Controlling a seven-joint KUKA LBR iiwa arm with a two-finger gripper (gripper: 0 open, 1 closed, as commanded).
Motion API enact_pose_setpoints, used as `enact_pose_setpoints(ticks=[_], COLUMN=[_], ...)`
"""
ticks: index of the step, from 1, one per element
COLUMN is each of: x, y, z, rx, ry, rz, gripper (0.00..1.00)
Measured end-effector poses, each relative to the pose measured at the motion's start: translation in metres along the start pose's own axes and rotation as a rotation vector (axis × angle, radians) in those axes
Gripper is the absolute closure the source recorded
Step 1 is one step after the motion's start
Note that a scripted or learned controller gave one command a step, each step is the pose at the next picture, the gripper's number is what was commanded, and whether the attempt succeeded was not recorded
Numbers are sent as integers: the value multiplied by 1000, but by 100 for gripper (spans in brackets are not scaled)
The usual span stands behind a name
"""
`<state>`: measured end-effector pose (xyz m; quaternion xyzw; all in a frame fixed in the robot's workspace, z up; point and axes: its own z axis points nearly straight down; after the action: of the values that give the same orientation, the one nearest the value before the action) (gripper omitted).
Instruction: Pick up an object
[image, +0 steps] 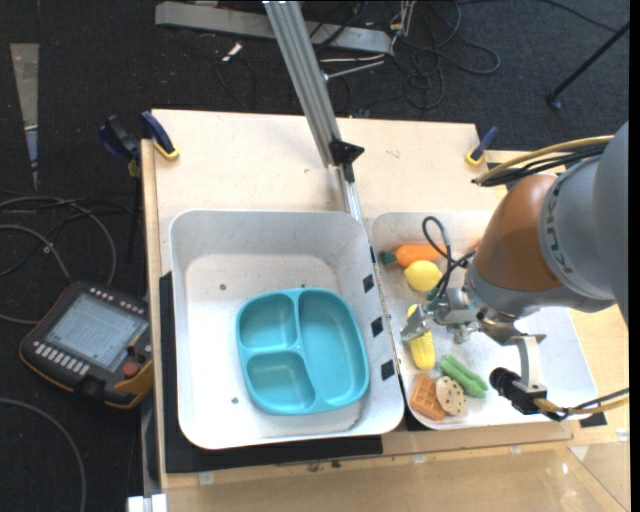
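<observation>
My gripper (422, 322) hangs low in the right bin (580, 345), near its left wall. It is right above the yellow corn cob (424, 350) and just below the yellow lemon (422, 275). An orange carrot (412, 254) lies behind the lemon. Toward the bin's front lie a green pickle (464, 375), a waffle piece (426, 397) and a speckled cookie (451, 397). The grey arm with its orange band (520, 235) covers the bin's right half. Nothing shows as held.
The left bin (200, 300) holds a blue three-compartment plate (300, 350). A metal pole (315, 90) slants down to the wall between the bins. Black cables loop beside the wrist. Yellow clamps sit at the bench's back corners.
</observation>
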<state>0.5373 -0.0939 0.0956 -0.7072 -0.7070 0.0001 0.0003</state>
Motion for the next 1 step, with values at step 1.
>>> enact_pose_setpoints(ticks=[1], x=[0], y=[0], z=[-10], rx=[-2], ry=[0], rz=[0], gripper=[100])
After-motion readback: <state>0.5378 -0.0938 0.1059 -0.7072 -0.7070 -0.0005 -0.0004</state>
